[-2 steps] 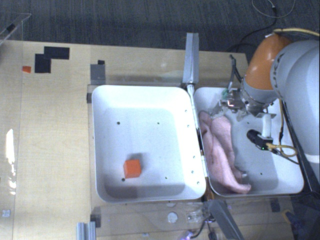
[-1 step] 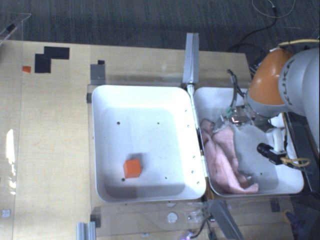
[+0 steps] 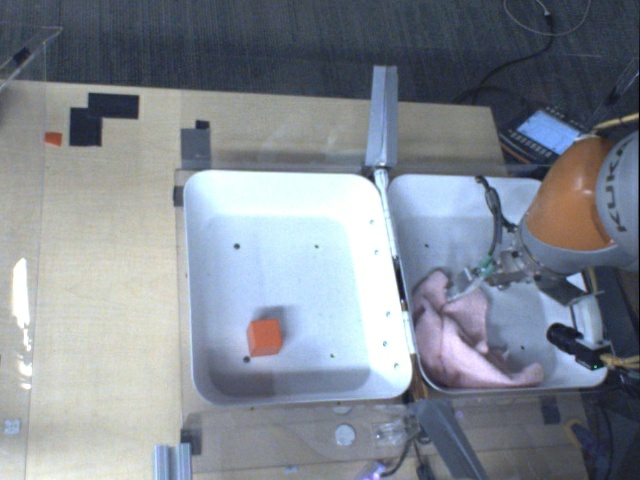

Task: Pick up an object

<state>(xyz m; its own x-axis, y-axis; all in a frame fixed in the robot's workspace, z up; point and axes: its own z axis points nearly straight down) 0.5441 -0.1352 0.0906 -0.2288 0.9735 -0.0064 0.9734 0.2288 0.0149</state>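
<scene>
Where the bench's near edge runs along the bottom of the view, some small metal fittings [image 3: 345,434] sit just in front of the bins, too blurred to name. Just beyond them, in the near left part of the left bin [image 3: 205,268], an orange block [image 3: 265,337] lies alone on the white floor, well apart from the arm. Across the divider, the right bin [image 3: 440,208] holds a crumpled pink cloth [image 3: 455,343], bunched in its near left corner and spreading along the near wall. The arm [image 3: 580,208] comes in from the right, its orange band bulging over the bin's right side and covering that part of the floor. Below the band the gripper [image 3: 490,271] hangs over the upper edge of the cloth, among thin wires and grey brackets; its tips are too small and cluttered to read, so whether they are spread, closed or gripping fabric I cannot tell. Farther back, a grey metal post [image 3: 382,118] stands between the bins' far corners. On the bench's far left lie black squares [image 3: 100,116] and a small orange tag [image 3: 53,139]. Past the bench, cables and a lit screen [image 3: 548,131] rest on dark carpet.
</scene>
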